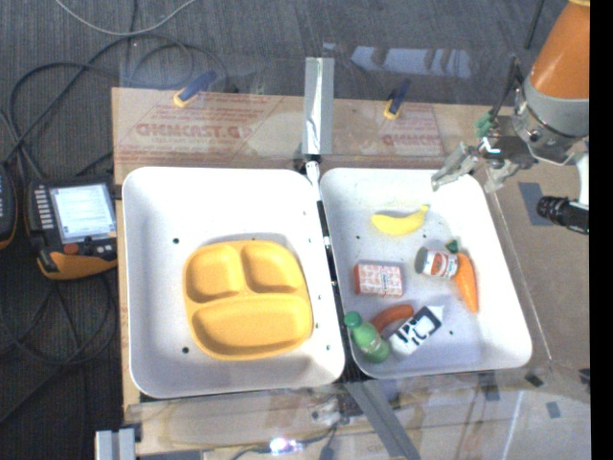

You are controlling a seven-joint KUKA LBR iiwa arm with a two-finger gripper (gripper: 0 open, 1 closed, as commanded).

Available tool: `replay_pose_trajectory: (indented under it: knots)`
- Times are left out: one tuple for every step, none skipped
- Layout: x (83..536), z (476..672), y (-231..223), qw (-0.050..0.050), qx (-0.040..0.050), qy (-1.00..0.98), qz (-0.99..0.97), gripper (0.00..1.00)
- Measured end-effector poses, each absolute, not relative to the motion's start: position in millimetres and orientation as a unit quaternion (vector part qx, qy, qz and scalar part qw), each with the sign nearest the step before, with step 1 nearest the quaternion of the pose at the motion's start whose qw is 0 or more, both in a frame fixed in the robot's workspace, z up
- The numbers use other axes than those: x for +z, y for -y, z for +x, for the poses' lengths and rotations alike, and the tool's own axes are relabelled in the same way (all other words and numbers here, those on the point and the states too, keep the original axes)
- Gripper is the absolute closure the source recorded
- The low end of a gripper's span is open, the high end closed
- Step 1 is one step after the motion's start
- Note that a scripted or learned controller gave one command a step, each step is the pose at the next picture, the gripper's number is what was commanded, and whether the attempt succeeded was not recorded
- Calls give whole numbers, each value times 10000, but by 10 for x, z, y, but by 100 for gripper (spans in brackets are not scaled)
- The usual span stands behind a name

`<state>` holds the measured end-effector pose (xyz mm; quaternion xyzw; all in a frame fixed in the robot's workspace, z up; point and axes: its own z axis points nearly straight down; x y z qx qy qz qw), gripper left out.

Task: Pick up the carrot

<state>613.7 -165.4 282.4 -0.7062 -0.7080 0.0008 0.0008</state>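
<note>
The gripper [466, 164] hangs over the back right corner of the right bin [498, 348] with its two fingers spread apart and nothing between them, touching no object. The carrot [465, 278] lies well in front of it along the bin's right side, leafy end toward the back, just beside a small can [437, 263].

Both bins [153, 353] look like smooth white plastic with a soft sheen. The yellow tray [251, 297] is glossy plastic, the carrot [466, 282] matt orange, the floor [57, 84] rough grey carpet.
</note>
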Motion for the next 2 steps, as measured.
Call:
replay_pose_trajectory:
  knots:
    - [1812,5649,1917,11,8,7319,-6815,0]
    - [1028,5515,2087,-30,-66,7096,-7046,0]
